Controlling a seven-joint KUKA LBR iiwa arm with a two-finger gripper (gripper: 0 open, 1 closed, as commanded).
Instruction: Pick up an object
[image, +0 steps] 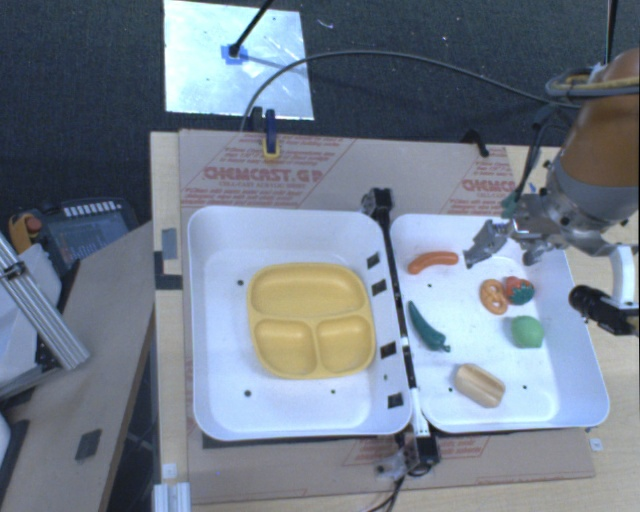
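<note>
While the grey arm reaches in from the right, its gripper hangs over the far part of the right bin, and whether the jaws are spread or closed cannot be told; nothing shows between them. Just beside it, toward the bin's far left, lies an orange sausage, long and slightly curved. Nearer the right wall sit an orange pretzel touching a small red and green piece, and below them a round green ball. A dark green pepper lies slantwise near the divider, and a tan bread roll rests toward the near edge. That makes six loose objects, one of each kind, all in the right bin. One yellow tray with three compartments lies in the left bin. Both white bins rest on a brown cardboard sheet on the desk, with dark carpet beyond.
</note>
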